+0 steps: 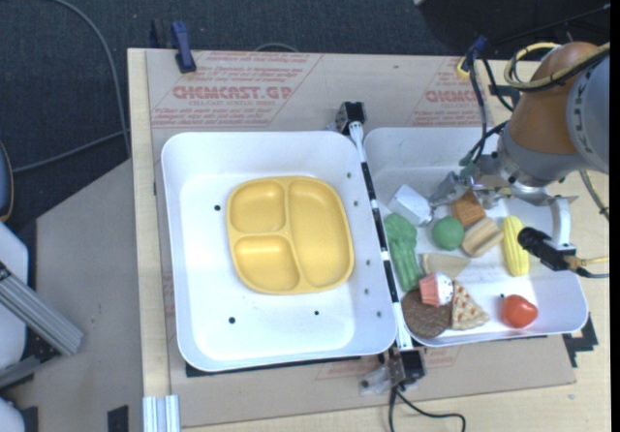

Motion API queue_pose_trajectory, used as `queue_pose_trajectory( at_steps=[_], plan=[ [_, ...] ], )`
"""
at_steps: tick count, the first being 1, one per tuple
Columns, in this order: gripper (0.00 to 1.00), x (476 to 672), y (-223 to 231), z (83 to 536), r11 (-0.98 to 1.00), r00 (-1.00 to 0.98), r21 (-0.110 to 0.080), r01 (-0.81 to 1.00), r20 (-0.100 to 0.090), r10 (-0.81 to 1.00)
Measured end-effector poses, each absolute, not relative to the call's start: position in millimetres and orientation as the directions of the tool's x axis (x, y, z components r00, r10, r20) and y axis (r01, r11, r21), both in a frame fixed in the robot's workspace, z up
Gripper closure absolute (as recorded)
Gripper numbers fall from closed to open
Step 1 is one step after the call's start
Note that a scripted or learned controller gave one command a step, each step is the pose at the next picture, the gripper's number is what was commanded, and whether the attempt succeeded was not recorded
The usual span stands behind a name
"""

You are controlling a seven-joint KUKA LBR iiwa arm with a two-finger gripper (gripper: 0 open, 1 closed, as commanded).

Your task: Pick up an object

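Dark carpet all round, a cardboard-topped bench [291, 81] in the middle; on the left sits the left bin [194, 227] with a yellow divided plate [289, 232] in it, well apart from the action; moving right, the right bin [572, 309] is crowded with toy food: a green pickle-like piece [401, 248] by the divider, a brown patty [424, 316], a pizza slice [468, 308], a green ball [448, 232], a bread roll [480, 237], a yellow corn [515, 246], a red tomato [520, 310]; the gripper [469, 196] is down at the far side, just over an orange-brown block [469, 209]; its opening I cannot tell from here. The risk: everything is packed tight, so it may nudge the ball or roll, or slip off the block and rise with nothing.
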State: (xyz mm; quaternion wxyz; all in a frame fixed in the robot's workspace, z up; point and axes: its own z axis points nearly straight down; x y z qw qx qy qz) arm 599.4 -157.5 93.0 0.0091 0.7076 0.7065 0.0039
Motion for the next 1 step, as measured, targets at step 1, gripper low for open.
queue_pose_trajectory(
  at_steps=[1],
  plan=[
    [1.00, 599.6, -156.5, 101.2, 0.001, 0.000, 0.019, 1.000, -0.008, 1.000]
  ],
)
